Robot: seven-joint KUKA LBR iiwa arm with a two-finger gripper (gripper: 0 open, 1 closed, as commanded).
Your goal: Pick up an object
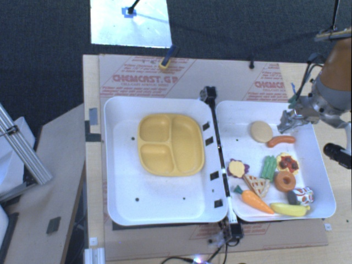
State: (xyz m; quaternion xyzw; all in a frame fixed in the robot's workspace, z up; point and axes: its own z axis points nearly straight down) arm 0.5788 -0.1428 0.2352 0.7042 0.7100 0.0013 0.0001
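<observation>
The right bin (242,111) holds several toy foods: a tan round bun (262,131), a red sausage (281,141), green beans (269,167), a pizza piece (288,163), a donut (285,181), a carrot (256,202), a banana (290,209), a waffle wedge (256,184) and a small purple-edged piece (237,168). My gripper (291,120) hangs over the bin's far right part, just above and right of the bun and sausage. Nothing shows between its fingers.
The left bin (118,164) carries a yellow divided plate (170,144). A black clip strip (216,147) runs along the seam between the bins. A small white and black toy (301,195) lies near the banana. A metal plate (131,15) lies beyond the bench.
</observation>
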